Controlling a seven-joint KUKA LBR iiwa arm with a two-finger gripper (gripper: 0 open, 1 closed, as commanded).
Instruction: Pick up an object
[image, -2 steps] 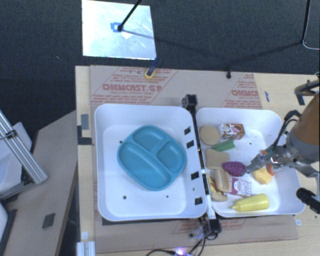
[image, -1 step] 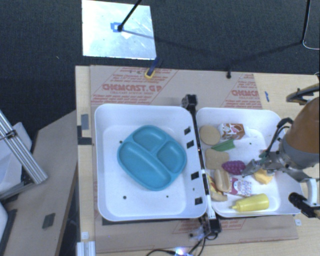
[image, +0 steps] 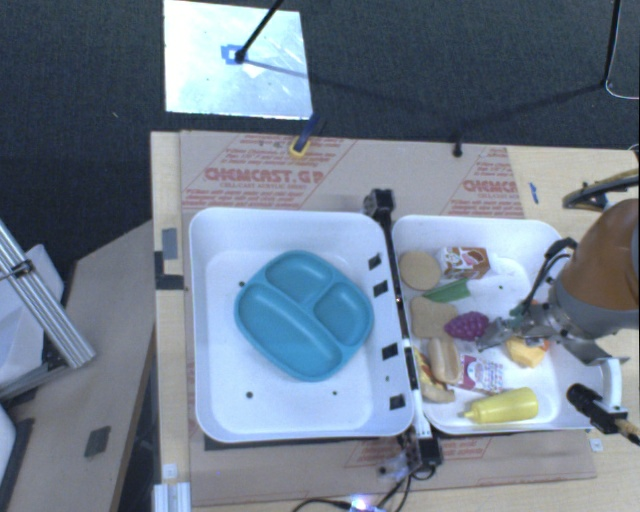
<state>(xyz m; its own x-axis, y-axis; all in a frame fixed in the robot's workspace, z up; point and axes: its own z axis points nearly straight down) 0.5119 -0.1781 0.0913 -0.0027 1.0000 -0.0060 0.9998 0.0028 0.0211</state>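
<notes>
Two white bins sit side by side on the bench. The left bin (image: 215, 300) holds one blue divided plate (image: 303, 313), with bare floor all round it and free margin to every wall. The right bin (image: 520, 245) is crowded: roughly eight toy food items, packed toward its left and centre. Counted: one tan round cookie (image: 419, 268), one small printed carton (image: 465, 262), one green pepper (image: 447, 292), one slice of bread (image: 432, 318), one bunch of purple grapes (image: 466, 325), one hot dog (image: 442, 362), one red-and-white packet (image: 484, 375), one yellow mustard bottle (image: 500, 406) lying along the near wall, one yellow cheese wedge (image: 525, 351). The gripper (image: 497, 333) is low in the right bin, between grapes and cheese wedge, just beside both; whether its tips are apart or together cannot be told, as they blur against the items. The arm's orange band (image: 610, 258) is cut off by the right edge. Open floor remains in the right bin's far right corner.
</notes>
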